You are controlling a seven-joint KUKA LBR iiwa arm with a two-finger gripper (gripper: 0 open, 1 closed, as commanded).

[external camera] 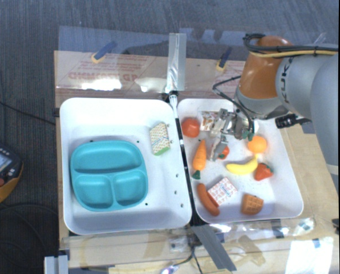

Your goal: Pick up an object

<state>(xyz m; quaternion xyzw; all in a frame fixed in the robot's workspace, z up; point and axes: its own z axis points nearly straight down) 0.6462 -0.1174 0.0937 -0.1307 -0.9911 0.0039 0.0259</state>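
Observation:
My gripper (220, 147) hangs low over the upper middle of the right bin (290, 198), reaching down from the grey arm with its orange band (260, 76). Its tip is right at a small red toy (224, 151), just right of the orange carrot (199, 156) and above the yellow banana (241, 166). A printed packet (209, 120) lies just behind the gripper, partly hidden by it. A red tomato (189, 127) sits to the left. Whether anything is held cannot be made out.
The right bin also holds an orange (257, 144), a strawberry (263, 172), a patterned cube (222, 191), a sausage (207, 199) and a brown waffle piece (251, 204). In the left bin (73, 113) lie a teal divided plate (108, 173) and a patterned block (159, 138).

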